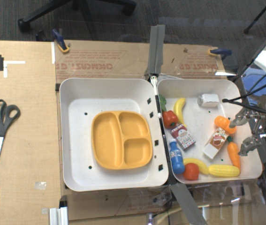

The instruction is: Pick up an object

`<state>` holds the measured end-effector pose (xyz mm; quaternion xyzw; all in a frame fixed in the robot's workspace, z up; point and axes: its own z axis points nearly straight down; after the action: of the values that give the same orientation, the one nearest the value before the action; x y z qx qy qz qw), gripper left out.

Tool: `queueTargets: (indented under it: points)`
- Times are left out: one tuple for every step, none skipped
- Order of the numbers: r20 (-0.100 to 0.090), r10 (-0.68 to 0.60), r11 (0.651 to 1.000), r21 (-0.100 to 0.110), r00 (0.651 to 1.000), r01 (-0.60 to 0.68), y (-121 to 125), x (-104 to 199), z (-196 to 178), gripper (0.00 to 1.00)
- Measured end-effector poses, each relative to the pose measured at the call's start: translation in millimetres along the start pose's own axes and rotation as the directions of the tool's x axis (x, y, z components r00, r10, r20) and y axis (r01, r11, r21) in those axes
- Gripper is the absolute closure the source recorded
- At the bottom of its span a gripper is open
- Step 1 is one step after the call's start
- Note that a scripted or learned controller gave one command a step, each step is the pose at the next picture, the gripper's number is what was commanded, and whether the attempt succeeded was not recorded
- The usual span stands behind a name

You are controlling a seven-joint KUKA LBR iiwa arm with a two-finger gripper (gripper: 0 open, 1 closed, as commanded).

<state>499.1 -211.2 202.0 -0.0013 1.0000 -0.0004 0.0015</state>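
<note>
Fingers (246,134) spread beside carrot (234,154)

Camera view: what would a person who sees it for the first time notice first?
Probably the yellow divided plate, alone in the middle of the left bin. Next, the right bin, crowded with toy food, such as a corn cob along its near edge. The claw hangs over that bin's right side.

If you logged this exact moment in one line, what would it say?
task: pick up an object | gripper: open, at right bin's right edge, holding nothing | nearest: orange toy, carrot | left bin: yellow tray
</note>
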Motion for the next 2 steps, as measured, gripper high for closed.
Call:
queueTargets:
  points:
    - [0.025,-0.072,0.997,0.011,0.997,0.072,-8,-5,87,0.0]
    - [0.024,0.056,0.998,0.005,0.998,-0.056,-10,-28,94,0.0]
